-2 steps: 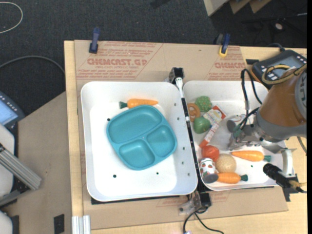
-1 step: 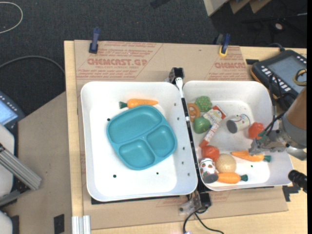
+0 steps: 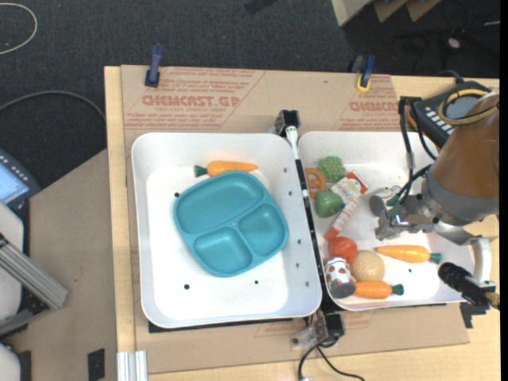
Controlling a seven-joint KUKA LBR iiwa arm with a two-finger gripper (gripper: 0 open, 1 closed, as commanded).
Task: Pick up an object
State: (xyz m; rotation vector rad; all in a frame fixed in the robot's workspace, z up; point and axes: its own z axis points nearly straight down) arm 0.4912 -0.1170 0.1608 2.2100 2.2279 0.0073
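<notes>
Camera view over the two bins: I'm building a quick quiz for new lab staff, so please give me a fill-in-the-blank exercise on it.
1. The teal divided plate lies in the ____ bin.
2. The plate has ____ compartments.
3. Along the plate's far edge lies a ____.
4. The gripper hangs over the ____ bin.

Missing words: left; three; carrot; right

My robot lab, plywood bench [image 3: 238,94] with clamps [image 3: 153,63], two white bins [image 3: 151,236] of toy food, cables [image 3: 24,101] on dark carpet, aluminium framing [image 3: 32,276] beside it, my arm [image 3: 468,165] over bench
</notes>
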